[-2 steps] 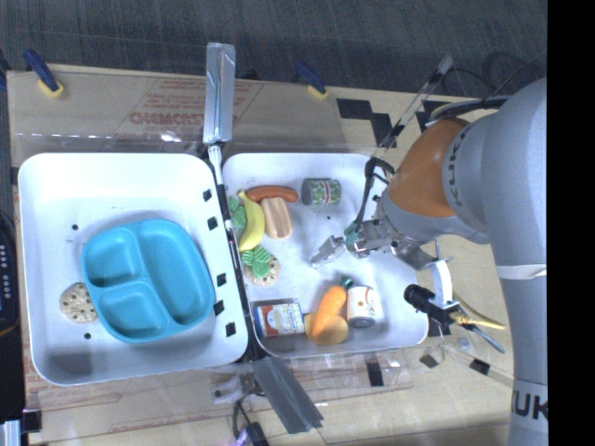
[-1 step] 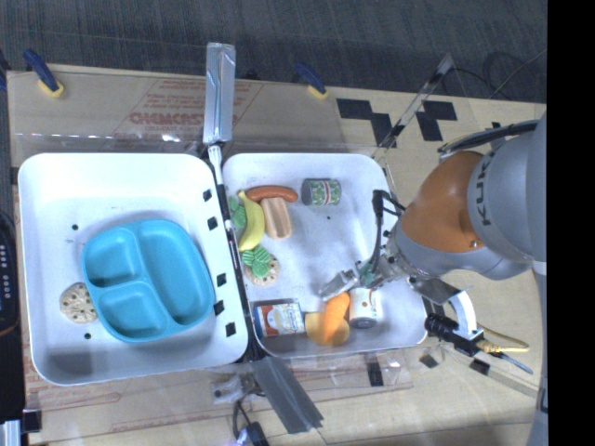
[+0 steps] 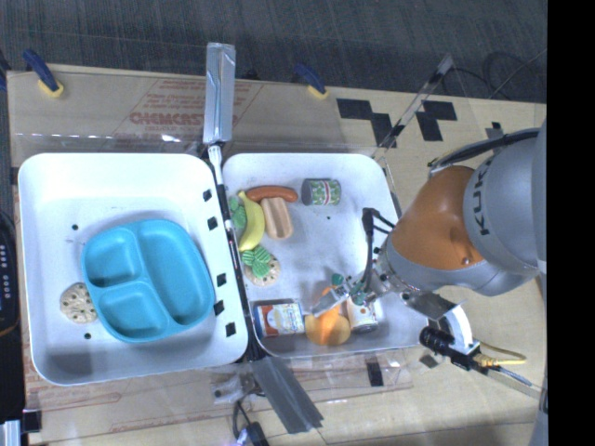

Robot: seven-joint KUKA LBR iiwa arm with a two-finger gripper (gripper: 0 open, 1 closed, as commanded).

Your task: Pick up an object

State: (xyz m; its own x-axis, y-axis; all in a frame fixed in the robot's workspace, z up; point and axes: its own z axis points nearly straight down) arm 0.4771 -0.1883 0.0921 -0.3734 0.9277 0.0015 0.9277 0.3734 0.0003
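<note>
My gripper [image 3: 356, 289] reaches down into the front right part of the right bin [image 3: 307, 167], below the arm's orange band. Right beneath it a small can [image 3: 366, 317] lies on its side, with an orange fruit [image 3: 327, 329] touching the can's left. A small orange piece [image 3: 324, 295] lies just left of the gripper. I cannot make out anything held in the gripper.
A ketchup box [image 3: 278, 319], a green round toy [image 3: 261, 263], a banana [image 3: 249, 223], a hot dog [image 3: 276, 216], a sausage [image 3: 271, 193] and a green can [image 3: 321, 191] share the right bin. The left bin [image 3: 56, 184] holds a blue divided plate [image 3: 144, 277] and a cookie [image 3: 77, 302].
</note>
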